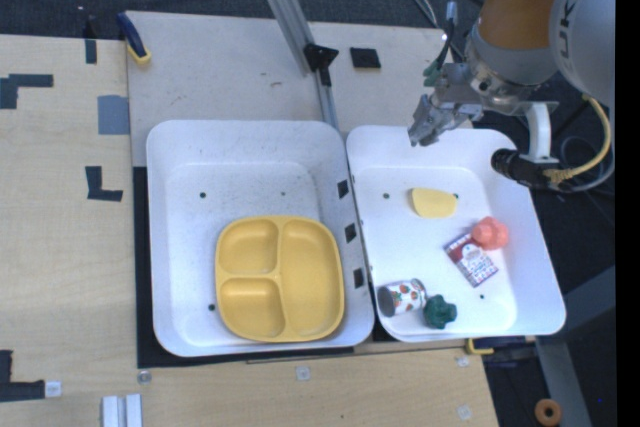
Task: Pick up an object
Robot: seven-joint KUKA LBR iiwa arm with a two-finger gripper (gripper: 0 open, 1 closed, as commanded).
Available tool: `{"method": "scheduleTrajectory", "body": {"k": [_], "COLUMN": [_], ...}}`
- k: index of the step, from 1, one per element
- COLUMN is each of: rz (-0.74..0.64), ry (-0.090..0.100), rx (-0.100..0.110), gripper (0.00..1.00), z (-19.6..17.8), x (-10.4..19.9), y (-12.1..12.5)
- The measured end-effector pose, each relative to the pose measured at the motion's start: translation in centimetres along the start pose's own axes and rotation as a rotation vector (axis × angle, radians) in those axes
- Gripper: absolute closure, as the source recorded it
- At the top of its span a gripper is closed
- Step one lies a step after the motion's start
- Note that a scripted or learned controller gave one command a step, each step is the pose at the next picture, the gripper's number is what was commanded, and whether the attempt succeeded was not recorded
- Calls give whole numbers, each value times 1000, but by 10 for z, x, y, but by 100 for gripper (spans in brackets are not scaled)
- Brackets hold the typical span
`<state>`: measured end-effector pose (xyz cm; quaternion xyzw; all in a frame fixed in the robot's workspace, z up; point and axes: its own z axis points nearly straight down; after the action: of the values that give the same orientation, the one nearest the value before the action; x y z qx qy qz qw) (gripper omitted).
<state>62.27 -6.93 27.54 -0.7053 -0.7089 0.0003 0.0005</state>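
left bin (170, 215) holds a yellow divided tray (280, 277). right bin (530, 305) holds a small can (402, 297), green toy (439, 313), yellow piece (433, 203), red carton (471, 258), orange-red lump (490, 234). the tool (428, 130) hovers over the far rim, grip state unclear.

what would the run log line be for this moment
hand: above right bin's far edge, nothing held | nearest: yellow piece | left bin: yellow tray | stage: pre-grasp

The right bin (530, 310) holds 5 loose things: a pale yellow wedge (433, 203) lying flat near its middle, a red-orange lump (490, 234) touching a small red packet (472, 260), a small printed can (402, 298) on its side, a dark green lump (439, 313) beside it.
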Motion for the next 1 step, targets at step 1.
{"method": "scheduleTrajectory", "body": {"k": [1], "rz": [3], "ry": [-1], "rx": [1], "gripper": [100], "z": [9], "x": [40], "y": [-3]}}
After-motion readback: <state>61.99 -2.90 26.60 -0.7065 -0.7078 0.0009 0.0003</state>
